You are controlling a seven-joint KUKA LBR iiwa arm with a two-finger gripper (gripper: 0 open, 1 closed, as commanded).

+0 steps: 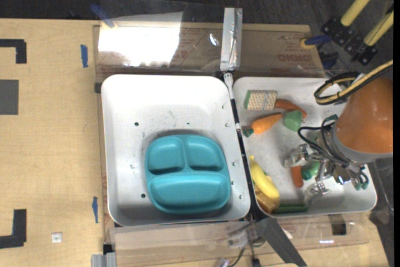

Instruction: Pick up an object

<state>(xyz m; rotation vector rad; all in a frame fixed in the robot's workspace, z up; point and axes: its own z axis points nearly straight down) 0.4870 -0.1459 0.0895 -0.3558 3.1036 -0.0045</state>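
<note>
While your gripper (312,173) is hovering low over a small orange piece (297,176) in the right bin (369,200), nothing is lifted yet; jaws' state: cannot tell.

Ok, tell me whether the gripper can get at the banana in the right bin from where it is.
Probably yes. The banana lies along the right bin's left wall, uncovered from above, and the gripper hangs over the same bin just to its right. The wall beside the banana may crowd one finger.
</note>
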